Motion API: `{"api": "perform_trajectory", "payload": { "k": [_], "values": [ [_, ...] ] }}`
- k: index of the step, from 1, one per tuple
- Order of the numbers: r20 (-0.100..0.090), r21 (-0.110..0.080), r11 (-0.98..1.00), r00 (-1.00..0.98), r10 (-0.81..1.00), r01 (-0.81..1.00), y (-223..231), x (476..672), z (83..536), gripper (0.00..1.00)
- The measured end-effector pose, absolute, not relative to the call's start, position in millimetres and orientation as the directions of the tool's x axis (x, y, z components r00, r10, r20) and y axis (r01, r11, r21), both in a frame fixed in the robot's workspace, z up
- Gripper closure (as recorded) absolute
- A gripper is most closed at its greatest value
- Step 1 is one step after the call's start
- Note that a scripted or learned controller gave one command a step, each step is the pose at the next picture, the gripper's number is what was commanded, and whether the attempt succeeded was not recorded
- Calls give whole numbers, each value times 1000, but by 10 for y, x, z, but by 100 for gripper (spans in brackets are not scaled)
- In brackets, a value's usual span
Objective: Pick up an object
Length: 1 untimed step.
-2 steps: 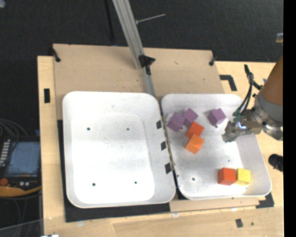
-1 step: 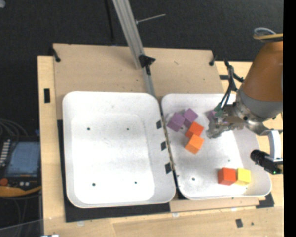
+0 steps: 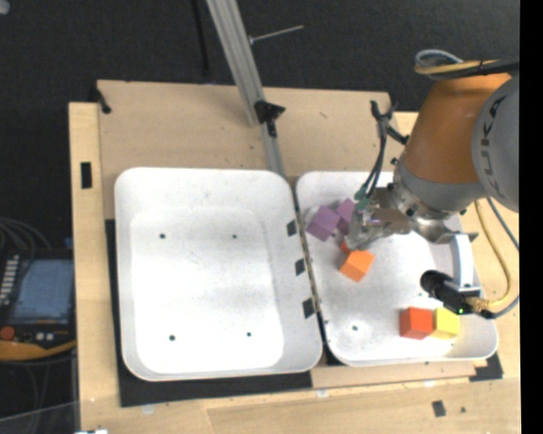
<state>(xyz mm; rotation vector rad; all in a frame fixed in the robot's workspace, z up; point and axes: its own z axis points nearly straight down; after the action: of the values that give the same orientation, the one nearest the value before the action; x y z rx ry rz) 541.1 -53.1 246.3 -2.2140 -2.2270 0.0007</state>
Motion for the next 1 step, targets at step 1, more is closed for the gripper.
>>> {"api": "perform_trajectory", "payload": {
  "k": [1],
  "values": [
    [1,0,7,-7,1000,1000,5,5396,2378,100]
  ]
}}
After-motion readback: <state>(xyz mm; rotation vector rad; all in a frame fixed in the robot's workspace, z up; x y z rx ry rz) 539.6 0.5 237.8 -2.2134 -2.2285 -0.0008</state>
